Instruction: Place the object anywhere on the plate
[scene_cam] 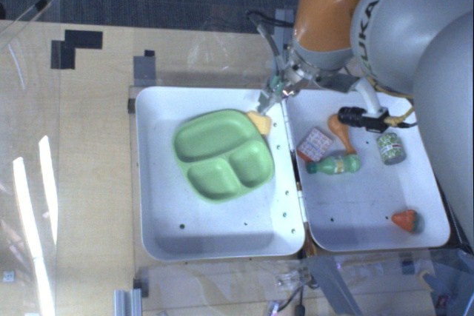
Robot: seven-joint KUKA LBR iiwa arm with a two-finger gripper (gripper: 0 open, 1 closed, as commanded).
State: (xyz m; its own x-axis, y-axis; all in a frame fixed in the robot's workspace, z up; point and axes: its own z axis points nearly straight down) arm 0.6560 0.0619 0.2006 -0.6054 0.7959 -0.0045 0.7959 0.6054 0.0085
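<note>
Pale wood surface (pixel 74 159), bare along its left side. Left bin (pixel 159 233): a green three-compartment plate (pixel 215 137) lies toward the bin's far right corner, with nothing in its compartments. Yellow piece (pixel 258 122), which I take to be the task's object, sits at the plate's far right rim, touching or overlapping it, close to the bin's right wall. Claw (pixel 275 91) hangs just beyond the piece, near the bin's far right corner. The arm (pixel 415 18) reaches in over the right bin (pixel 355 211).

Claw state: cannot tell how far open it is, nor whether it grips the piece. Tip and piece merge at this angle.

Right bin, left to right:
- patterned packet (pixel 315 146)
- green bottle (pixel 335 165) on its side, just in front of the packet
- orange item (pixel 341 132) behind them
- small can (pixel 390 148) near the right wall
- red item (pixel 404 219) in the near right corner

Step in hand (judgement): setting the piece on the plate. It is only at the rim. To do this well, carry it further left over the large far compartment, lower until it rests flat, then release, so it cannot tip off toward the bin wall.

Hard to read: the piece's shape and kind; whether it rests on the rim or hangs above it; the right bin's far edge, covered by the arm.
</note>
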